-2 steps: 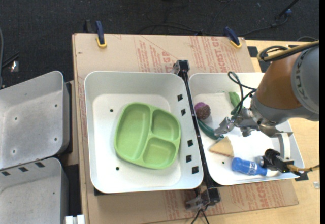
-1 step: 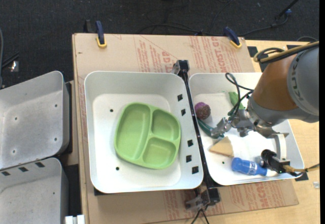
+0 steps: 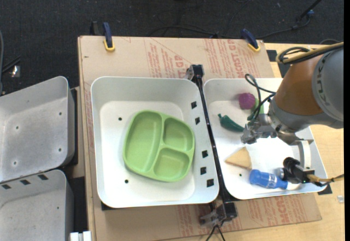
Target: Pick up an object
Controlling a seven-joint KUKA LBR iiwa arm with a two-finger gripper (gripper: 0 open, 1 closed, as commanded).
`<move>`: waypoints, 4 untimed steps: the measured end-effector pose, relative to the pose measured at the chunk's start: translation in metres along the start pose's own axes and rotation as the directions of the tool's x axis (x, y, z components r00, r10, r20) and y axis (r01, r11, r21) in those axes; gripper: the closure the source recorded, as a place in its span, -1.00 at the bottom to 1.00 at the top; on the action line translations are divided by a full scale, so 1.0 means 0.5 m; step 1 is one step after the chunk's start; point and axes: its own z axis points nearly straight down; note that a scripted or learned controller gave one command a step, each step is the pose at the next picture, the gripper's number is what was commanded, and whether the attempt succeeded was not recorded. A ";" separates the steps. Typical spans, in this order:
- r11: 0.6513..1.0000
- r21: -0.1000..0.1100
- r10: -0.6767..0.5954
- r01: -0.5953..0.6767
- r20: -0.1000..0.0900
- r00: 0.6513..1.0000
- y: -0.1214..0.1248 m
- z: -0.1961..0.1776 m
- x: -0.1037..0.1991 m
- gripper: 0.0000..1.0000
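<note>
Down in the right bin point(image 3: 216, 92), the arm point(image 3: 309, 92) reaches over the far right corner, its orange band above the wrist, and the gripper point(image 3: 252, 135) hangs near the bin's middle. Whether it is open or closed cannot be told from this angle, and nothing can be seen in its hold. Four loose things lie in this bin: a purple round object point(image 3: 246, 100) toward the far edge, a dark green pepper-shaped piece point(image 3: 229, 122) just left of the gripper, a tan wedge point(image 3: 239, 158) near the bin's left wall toward the near edge, and a blue bottle-like item point(image 3: 266, 179) at the near edge. The left bin point(image 3: 104, 141) carries a light green divided plate point(image 3: 159, 146), lying flat around its middle.
</note>
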 end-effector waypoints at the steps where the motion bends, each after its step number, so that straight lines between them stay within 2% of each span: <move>1: 1.000 0.011 -0.004 0.004 0.004 1.000 0.022 -0.114 0.009 1.00; 2: 1.000 0.012 -0.004 0.004 0.004 1.000 0.038 -0.216 0.026 1.00; 3: 1.000 0.015 -0.003 0.003 0.004 1.000 0.040 -0.253 0.026 1.00; 4: 1.000 0.018 -0.007 0.007 0.001 1.000 0.010 -0.241 0.148 1.00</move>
